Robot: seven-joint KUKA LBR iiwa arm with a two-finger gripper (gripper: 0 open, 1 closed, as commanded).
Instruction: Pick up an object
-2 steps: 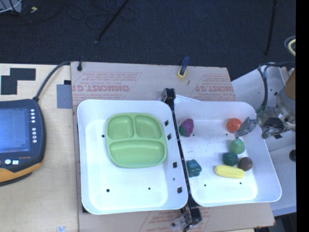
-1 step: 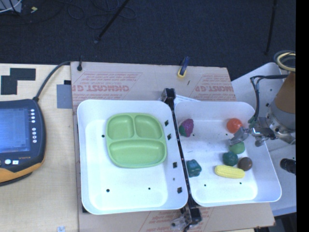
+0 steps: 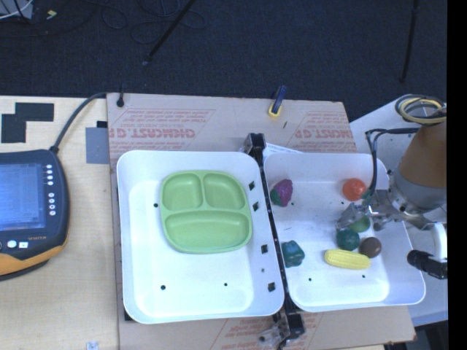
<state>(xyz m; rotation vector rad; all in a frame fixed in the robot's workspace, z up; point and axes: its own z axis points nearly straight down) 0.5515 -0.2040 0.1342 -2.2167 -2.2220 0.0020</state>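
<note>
Claw [image 3: 359, 219]: low in the right bin [image 3: 321, 297], reached in from the right side; whether its tips stand apart or together cannot be told, since the metal parts merge with the things under them
Nearest candidate: dark green round object [image 3: 347, 239], just beside or touching the claw's lower end; nothing is seen clamped
Crowding: brown ball [image 3: 371, 247] sits just beside the green object, and the yellow corn cob [image 3: 346, 259] lies right below both
Risk one: the claw likely closes on two things at once, or on none, because the three pieces sit packed together
Risk two: a rounded, smooth-looking piece may squirt sideways out of the grip and roll toward the bin wall
Risk three: a descending tip may nudge the corn cob or ball and shift the target before closure
Other pieces: orange ball [image 3: 354, 189] near the far right of the same bin; purple object [image 3: 282, 192] and teal object [image 3: 293, 253] near the divider, well apart from the claw
Left bin [image 3: 139, 290]: carries a green divided plate [image 3: 206, 211], away from the claw
Look of target: small, dark green, glossy, partly hidden by the claw, so its full shape cannot be told
</note>
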